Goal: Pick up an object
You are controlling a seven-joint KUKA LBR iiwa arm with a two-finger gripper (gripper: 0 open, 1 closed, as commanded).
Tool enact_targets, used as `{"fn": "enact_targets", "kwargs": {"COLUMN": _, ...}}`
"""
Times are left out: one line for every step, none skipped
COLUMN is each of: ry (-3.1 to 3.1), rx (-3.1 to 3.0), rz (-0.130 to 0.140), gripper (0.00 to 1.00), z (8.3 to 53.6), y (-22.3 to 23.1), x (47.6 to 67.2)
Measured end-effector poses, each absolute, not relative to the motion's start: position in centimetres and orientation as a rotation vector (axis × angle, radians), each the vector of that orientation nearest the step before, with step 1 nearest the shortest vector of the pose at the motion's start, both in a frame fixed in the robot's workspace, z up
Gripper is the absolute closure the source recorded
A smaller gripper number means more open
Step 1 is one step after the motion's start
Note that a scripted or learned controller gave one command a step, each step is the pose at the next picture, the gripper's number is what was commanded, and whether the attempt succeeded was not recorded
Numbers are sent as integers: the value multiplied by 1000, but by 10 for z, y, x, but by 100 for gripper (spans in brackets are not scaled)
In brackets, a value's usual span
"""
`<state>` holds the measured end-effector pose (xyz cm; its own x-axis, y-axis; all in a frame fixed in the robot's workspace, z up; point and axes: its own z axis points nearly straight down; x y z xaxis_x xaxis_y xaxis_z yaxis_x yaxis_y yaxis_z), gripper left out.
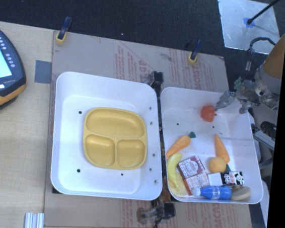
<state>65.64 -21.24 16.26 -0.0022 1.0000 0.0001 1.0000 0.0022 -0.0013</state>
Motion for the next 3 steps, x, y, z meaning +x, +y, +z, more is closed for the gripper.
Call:
{"fn": "enact_targets", "kwargs": {"ry": -2224, "rx": -2214, "rz": 5, "gripper": 0, "z": 91, "y": -194, "x": 656}}
{"fn": "enact_targets", "kwargs": {"ry": -2225, "rx": -2213, "rz": 6, "gripper": 0, "z": 92, "y": -154, "x": 656}}
{"fn": "enact_targets", "kwargs": {"ry": -2222, "rx": -2218, "rz": 4, "gripper": 0, "z": 156, "y": -198, "x": 590}}
